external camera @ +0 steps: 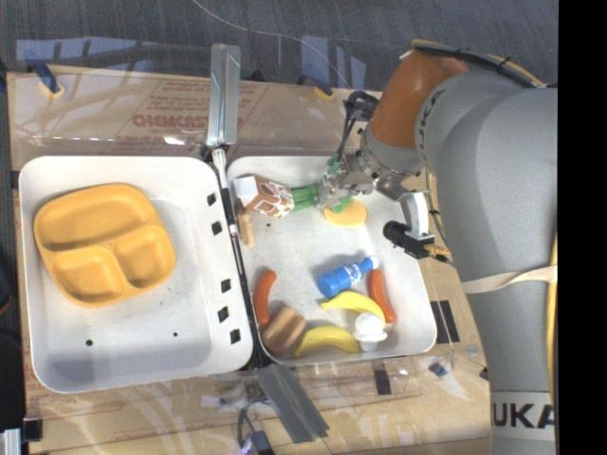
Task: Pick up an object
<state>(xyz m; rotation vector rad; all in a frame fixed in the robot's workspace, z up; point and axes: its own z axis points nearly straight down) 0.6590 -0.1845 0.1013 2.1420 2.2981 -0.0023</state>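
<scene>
The grey arm with its orange wrist band reaches in from the right over the far part of the right shallow white plastic bin (417,297). Its two-finger gripper (337,190) hangs low at the bin's far side, directly over a green stalk-like toy (305,196) and just beside a flat round yellow-orange piece (345,215). How wide the gripper stands, and whether it has hold of anything, cannot be told from this angle.

Left of the green stalk, against the bin's far left wall, lies a brown-and-white speckled toy (270,199). Nearer in the same bin lie a blue plastic bottle (342,277), an orange carrot-shaped stick (380,296), two yellow bananas (351,303) (327,339), a white round cap-like piece (369,328), a red-orange sausage (263,296) and a brown bun-shaped toy (283,329).

The left white bin (57,368) holds a yellow-orange divided plastic tray (102,243), towards its far left.
</scene>
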